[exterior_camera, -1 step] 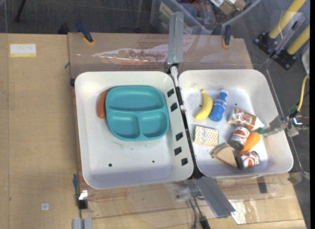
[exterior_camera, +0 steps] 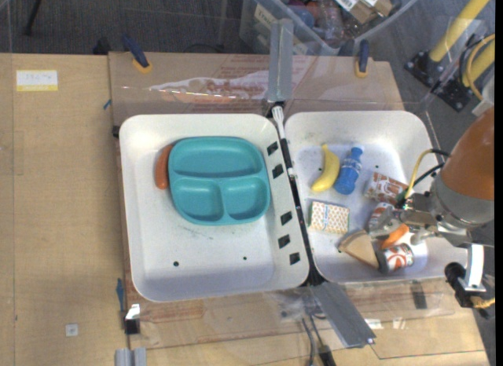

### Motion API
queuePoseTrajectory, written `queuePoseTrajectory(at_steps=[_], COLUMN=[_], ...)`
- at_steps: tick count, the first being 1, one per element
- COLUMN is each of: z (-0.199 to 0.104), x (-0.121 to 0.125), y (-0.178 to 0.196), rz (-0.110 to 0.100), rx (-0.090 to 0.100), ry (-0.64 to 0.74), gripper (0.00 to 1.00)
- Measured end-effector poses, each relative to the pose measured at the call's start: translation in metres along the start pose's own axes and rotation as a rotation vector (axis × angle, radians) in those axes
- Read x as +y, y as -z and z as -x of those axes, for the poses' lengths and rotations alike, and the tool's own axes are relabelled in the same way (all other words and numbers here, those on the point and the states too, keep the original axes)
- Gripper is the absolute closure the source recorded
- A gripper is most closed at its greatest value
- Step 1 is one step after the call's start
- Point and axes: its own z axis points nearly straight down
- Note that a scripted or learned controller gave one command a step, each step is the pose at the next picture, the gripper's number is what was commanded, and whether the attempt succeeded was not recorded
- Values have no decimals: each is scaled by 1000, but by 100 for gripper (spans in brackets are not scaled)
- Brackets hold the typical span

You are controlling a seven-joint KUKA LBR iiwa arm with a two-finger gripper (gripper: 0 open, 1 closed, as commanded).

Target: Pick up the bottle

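Note:
The bottle (exterior_camera: 348, 172) is small and blue and lies in the right bin (exterior_camera: 393, 125), just right of a yellow banana (exterior_camera: 327, 170). My gripper (exterior_camera: 398, 225) hangs low over the bin's right front part, well to the right of the bottle and nearer the front. It is above a red and white can (exterior_camera: 395, 257) and an orange piece (exterior_camera: 395, 236). The bottle lies apart from the gripper, untouched.
A teal divided plate (exterior_camera: 218, 179) sits in the left bin (exterior_camera: 149, 262), with an orange thing (exterior_camera: 162, 170) under its left edge. The right bin also holds a checkered packet (exterior_camera: 328, 217), a tan wedge (exterior_camera: 360, 248) and a red snack wrapper (exterior_camera: 384, 188).

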Motion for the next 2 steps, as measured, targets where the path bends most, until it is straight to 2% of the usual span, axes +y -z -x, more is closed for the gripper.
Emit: queuePoseTrajectory(at_steps=[1,2], z=[13,13], x=[4,2], y=[-44,-38], rz=[23,18], rx=[-3,-5], ry=[5,5], gripper=[0,100])
